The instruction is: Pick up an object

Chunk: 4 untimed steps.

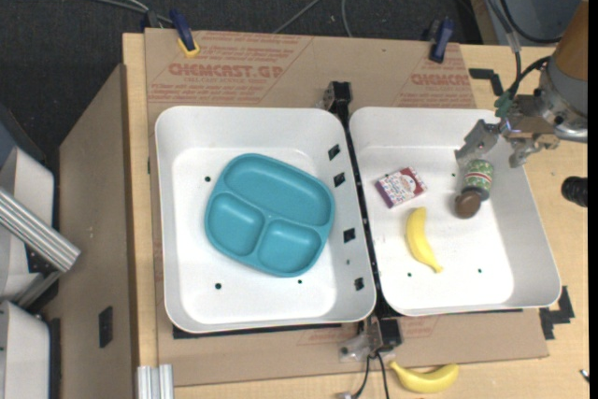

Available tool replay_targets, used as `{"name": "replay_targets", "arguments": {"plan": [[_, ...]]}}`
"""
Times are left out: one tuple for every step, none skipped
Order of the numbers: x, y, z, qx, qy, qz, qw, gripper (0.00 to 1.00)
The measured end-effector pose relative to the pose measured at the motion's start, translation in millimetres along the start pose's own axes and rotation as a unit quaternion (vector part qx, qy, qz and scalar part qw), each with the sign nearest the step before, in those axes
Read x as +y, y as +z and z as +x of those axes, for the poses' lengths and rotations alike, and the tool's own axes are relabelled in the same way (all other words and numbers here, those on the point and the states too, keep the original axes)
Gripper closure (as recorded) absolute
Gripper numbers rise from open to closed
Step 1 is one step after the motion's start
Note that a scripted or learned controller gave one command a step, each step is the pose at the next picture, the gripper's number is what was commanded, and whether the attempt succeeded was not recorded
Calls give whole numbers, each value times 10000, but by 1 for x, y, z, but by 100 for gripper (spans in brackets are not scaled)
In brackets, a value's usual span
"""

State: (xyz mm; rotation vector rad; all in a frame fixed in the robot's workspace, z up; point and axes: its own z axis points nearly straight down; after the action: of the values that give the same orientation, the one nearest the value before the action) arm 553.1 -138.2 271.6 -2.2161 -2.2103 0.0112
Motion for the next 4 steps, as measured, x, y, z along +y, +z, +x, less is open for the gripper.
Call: {"name": "replay_targets", "arguments": {"plan": [[2, -6, 0, -11, -16, -60, 10000, 0], [-3, 44, -8, -5, -7, -34, 10000, 0], [-6, 87, -6, -3, -12, -38, 10000, 0], [-12, 148, -3, 0, -11, -30, 10000, 0]]}}
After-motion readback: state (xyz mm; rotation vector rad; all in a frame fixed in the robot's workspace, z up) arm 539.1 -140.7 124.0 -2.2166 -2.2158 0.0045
